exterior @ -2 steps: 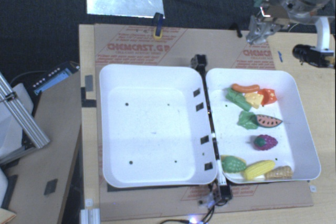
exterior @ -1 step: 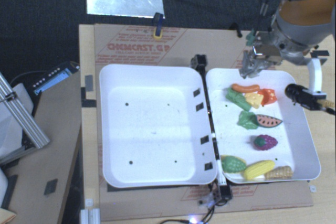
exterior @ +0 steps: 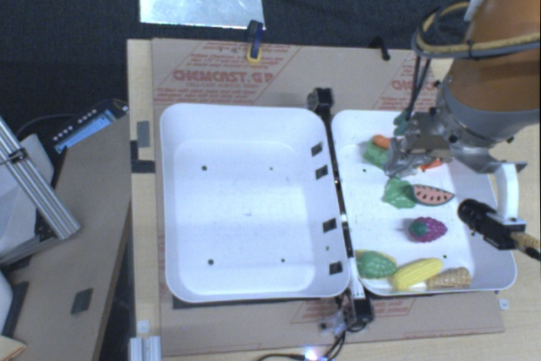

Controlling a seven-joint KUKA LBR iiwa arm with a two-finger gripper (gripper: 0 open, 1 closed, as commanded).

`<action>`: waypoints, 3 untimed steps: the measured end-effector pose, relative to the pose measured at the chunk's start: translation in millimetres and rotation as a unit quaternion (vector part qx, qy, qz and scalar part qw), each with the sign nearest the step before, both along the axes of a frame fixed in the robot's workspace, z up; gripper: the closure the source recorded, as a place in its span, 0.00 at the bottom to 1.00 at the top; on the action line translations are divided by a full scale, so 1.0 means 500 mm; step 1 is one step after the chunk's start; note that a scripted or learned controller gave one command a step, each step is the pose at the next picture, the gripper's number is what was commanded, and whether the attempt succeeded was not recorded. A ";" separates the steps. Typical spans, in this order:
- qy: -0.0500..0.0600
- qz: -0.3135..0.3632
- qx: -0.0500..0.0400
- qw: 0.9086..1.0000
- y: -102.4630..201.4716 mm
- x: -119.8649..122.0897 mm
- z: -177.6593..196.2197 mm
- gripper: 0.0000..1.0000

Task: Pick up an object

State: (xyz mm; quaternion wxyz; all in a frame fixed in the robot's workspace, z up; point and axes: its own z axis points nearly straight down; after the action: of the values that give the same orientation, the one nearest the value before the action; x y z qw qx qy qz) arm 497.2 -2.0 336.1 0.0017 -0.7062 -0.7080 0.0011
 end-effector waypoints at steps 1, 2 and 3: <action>-0.008 0.002 -0.001 1.000 -0.010 0.140 0.098 1.00; -0.003 0.003 0.001 1.000 0.046 0.029 0.115 1.00; -0.003 0.002 0.000 1.000 0.079 -0.019 0.124 1.00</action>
State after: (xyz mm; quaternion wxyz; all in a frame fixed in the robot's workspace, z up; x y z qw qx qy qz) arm 487.6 37.8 397.9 -0.0005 -0.7048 -0.7094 -0.0012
